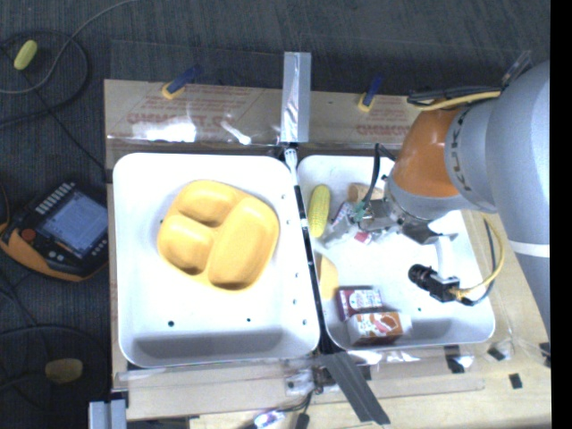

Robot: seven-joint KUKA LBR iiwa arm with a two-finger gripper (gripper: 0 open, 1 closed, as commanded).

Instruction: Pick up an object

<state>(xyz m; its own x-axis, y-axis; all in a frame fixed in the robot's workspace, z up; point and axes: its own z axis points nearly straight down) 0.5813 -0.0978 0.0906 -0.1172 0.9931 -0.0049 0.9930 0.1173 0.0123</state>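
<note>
My gripper [350,219] reaches down into the upper middle of the right bin [474,322], just right of a yellow corn cob [318,207] that lies along the bin's left wall. A small tan piece [358,191] shows just behind the gripper, and a bit of pink [363,236] shows under it. Two brown packets [368,315] lie near the bin's front. A flat yellow piece [327,275] rests against the left wall below the corn. I see nothing lifted off the bin floor.
A large yellow lumpy object [217,232] takes up the middle of the left bin [143,329]. The arm's grey body and orange band [431,155] cover the right bin's far right part. A black cable fitting [433,281] hangs over that bin.
</note>
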